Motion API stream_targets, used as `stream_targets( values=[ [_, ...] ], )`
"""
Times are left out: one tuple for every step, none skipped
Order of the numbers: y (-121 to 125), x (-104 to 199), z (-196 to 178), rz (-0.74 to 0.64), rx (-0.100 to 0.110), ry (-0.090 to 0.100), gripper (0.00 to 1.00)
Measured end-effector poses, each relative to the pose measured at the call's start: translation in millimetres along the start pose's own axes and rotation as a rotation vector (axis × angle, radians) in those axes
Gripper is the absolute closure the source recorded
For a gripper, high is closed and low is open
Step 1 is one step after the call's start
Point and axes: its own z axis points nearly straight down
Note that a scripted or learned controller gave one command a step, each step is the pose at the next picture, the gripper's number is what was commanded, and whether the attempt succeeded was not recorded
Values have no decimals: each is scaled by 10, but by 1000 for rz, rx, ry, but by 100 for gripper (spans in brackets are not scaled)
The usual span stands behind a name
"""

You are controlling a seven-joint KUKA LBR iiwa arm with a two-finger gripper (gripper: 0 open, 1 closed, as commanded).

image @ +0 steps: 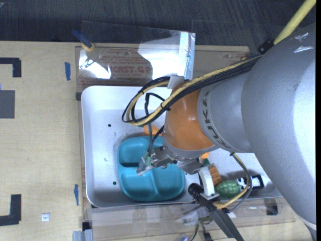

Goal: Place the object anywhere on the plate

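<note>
A teal plate (155, 185) with compartments lies in the front part of the left white bin (98, 134). My gripper (147, 164) hangs low over the plate's middle, near the ridge between its compartments. The grey arm and its orange band (188, 122) hide the plate's right edge and much of the bin. A small orange object (152, 130) peeks out just behind the plate, beside the wrist. I see nothing clearly between the gripper's tips.
A green bumpy object (228, 188) and an orange piece (213, 172) lie to the plate's right, under the arm. Black and yellow cables (140, 102) loop above the bin's back. A clear plastic sheet (135, 59) stands behind the bin.
</note>
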Motion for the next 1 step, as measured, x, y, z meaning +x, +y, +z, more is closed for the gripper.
stream_targets(
  values=[
    [133,321,412,31,-8,2,0]
  ],
)
